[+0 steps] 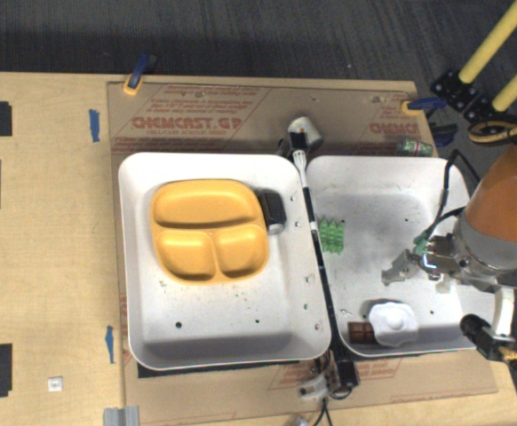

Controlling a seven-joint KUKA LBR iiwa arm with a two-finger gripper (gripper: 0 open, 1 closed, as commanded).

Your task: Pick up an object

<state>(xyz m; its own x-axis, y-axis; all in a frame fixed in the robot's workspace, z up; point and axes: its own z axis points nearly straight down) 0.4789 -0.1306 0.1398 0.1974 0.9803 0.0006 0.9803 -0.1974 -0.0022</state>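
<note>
Gripper (409, 266) over the right bin (365, 193), near its right wall; whether it is open or closed cannot be told, and nothing shows within it. Green block (331, 235) to its left by the divider; white bottle (392, 321) near the front edge. Left bin (143, 264): yellow divided tray (210, 229), small black object (272, 209) touching its right side.
</note>
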